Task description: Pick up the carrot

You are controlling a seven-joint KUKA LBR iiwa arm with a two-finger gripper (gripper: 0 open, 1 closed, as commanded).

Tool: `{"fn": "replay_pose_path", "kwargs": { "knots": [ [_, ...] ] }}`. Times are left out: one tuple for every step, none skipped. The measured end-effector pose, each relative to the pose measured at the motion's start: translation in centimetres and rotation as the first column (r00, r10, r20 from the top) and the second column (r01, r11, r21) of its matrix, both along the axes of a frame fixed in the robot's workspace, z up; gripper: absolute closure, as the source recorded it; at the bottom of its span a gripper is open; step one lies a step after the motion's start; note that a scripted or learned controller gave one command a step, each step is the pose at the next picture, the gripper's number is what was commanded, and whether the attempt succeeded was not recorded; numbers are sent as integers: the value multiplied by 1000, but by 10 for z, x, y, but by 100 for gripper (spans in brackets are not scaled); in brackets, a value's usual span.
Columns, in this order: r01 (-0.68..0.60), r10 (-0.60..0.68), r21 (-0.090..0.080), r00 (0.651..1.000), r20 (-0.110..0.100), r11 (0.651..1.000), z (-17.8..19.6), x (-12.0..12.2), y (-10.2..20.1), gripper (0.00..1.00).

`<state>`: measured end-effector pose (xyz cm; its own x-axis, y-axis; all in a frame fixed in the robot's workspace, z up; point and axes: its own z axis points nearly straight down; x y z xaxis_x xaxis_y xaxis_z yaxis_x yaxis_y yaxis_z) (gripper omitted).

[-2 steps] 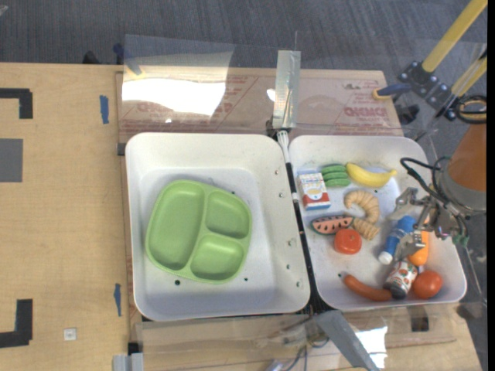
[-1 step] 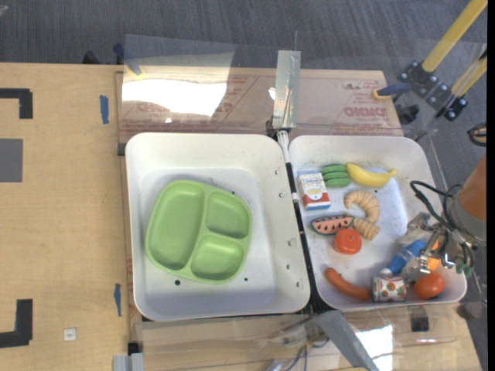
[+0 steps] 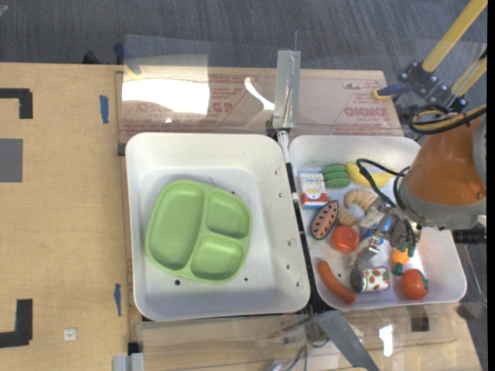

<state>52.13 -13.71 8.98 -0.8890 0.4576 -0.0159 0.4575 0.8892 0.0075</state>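
Fingers hover over toys crowding the right bin.

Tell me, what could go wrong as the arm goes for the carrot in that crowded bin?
The carrot lies tight beside a tomato and a small can, so the gripper could nudge or grab a neighbour instead. The carrot is also partly hidden under the arm, so a grasp may land off-centre and slip.
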Motion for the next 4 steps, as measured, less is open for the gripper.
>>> {"fn": "replay_pose_path", "kwargs": {
  "knots": [
    [-261, 261, -17, 965, 12, 965, 3, -32, -50, 0],
    [-33, 33, -3, 999, -5, 999, 0, -9, -37, 0],
    [-35, 35, -8, 999, 8, 999, 13, -4, -37, 100],
    [42, -42, 2, 999, -2, 999, 119, 57, 37, 100]
  ]
}}
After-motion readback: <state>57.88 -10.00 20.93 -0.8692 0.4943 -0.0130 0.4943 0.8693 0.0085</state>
